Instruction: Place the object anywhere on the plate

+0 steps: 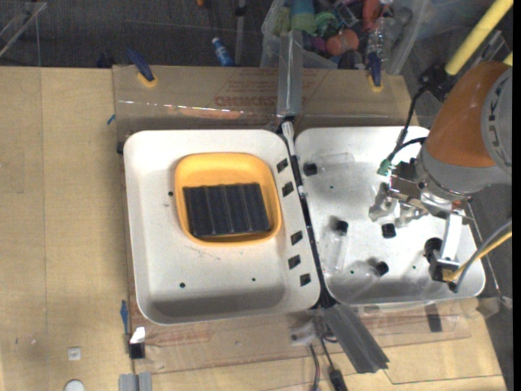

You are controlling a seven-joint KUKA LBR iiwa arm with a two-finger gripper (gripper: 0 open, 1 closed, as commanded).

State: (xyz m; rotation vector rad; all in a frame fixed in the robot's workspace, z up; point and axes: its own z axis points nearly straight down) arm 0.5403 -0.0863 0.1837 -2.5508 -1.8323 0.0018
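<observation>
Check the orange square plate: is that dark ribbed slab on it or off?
On. The dark ribbed slab lies flat inside the orange square plate, rim visible on all sides, in the left white bin.

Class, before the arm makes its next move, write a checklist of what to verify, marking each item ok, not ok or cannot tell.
1. Dark ribbed block lies on the yellow plate: ok.
2. Plate sits inside the left bin: ok.
3. Claw is above the right bin, away from the plate: ok.
4. Claw carrying anything: cannot tell.
</observation>
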